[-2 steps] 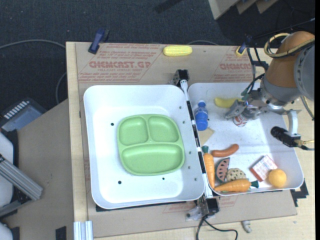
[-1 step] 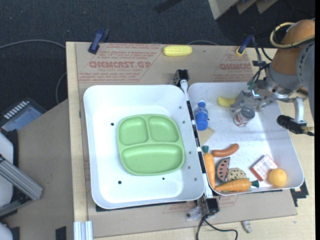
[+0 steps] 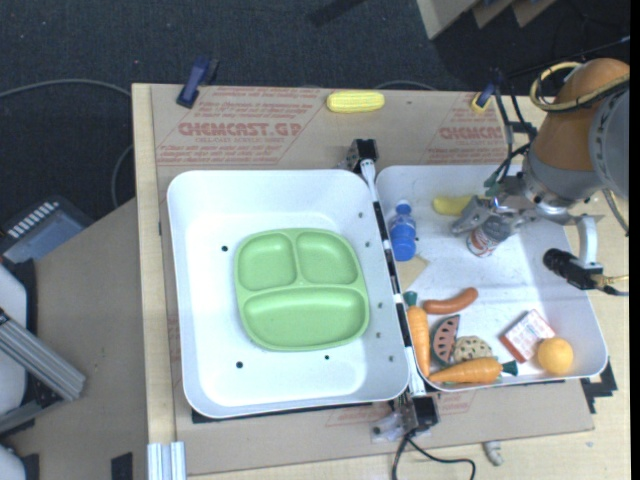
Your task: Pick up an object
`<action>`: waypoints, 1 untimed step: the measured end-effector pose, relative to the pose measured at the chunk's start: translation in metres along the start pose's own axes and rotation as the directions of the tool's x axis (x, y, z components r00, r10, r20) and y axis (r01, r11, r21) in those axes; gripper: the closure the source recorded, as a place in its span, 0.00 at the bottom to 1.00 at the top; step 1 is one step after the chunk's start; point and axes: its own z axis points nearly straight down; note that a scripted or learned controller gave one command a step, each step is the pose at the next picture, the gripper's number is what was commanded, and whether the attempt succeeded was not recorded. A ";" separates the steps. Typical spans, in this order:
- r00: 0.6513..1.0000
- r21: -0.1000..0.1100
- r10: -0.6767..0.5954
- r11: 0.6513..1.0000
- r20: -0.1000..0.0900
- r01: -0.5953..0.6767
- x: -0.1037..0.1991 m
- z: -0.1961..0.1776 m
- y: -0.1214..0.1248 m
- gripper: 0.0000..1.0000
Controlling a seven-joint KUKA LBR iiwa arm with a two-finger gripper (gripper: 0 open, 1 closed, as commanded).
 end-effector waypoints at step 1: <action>1.000 -0.005 0.000 1.000 0.002 0.000 0.000 -0.012 0.001 1.00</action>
